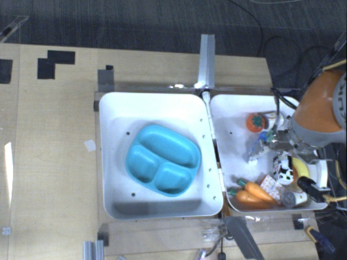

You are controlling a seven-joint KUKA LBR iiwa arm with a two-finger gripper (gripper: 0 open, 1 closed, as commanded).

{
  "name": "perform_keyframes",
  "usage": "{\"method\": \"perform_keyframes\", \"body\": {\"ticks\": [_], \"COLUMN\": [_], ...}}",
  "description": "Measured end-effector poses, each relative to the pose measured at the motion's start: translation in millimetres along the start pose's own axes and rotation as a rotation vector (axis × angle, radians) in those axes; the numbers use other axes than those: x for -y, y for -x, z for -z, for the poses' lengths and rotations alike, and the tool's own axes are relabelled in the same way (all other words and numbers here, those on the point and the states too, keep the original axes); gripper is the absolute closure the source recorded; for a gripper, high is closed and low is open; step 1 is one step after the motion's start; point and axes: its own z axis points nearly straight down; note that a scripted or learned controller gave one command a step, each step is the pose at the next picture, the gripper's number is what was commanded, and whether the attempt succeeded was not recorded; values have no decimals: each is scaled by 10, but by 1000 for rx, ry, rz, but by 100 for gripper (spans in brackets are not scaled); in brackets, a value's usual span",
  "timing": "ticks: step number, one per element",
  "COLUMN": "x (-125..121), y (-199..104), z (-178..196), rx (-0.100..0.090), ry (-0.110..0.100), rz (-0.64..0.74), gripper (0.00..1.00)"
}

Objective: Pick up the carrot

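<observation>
1. Over the right-hand white bin (pixel 238 110) my gripper (pixel 271 141) hangs, reaching in from the right side of the camera view, with my grey arm and its orange band (pixel 317 110) trailing behind it toward that edge.
2. Whether my fingers are apart or closed I cannot tell; they are small and blurred against the bin floor, and I cannot see anything between them.
3. Nearer the camera than my gripper, and slightly to the left of it, the carrot (pixel 255 191) lies on its side against the front wall of the same bin, orange with a green tip pointing left. It is apart from my gripper, not touching it.
4. Just behind my gripper, toward the far wall, sits a small round orange-red fruit (pixel 256 122) with a green top.
5. Between my gripper and the carrot, a little to the right, are a small black-and-white toy (pixel 283 171) and a yellow banana (pixel 300 168) beside it.
6. Touching the carrot's right end lies a red-and-white patterned packet (pixel 271 185), with a grey cylinder (pixel 288 199) just past it.
7. Well to the left of my gripper, across the divider, the second white bin (pixel 116 123) holds a blue divided plate (pixel 162 160) with three compartments.
</observation>
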Motion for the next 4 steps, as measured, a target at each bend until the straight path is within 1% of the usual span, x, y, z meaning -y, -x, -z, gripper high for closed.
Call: {"method": "perform_keyframes", "body": {"ticks": [1, 2, 3, 4], "x": [363, 382, 353, 430], "y": [-332, -460, -482, -1172], "z": [-394, -395, -282, 685], "rx": [-1, 2, -1, -1], "ry": [19, 18, 23, 2], "rz": [-167, -304, -301, -439], "gripper": [0, 0, 100, 100]}}
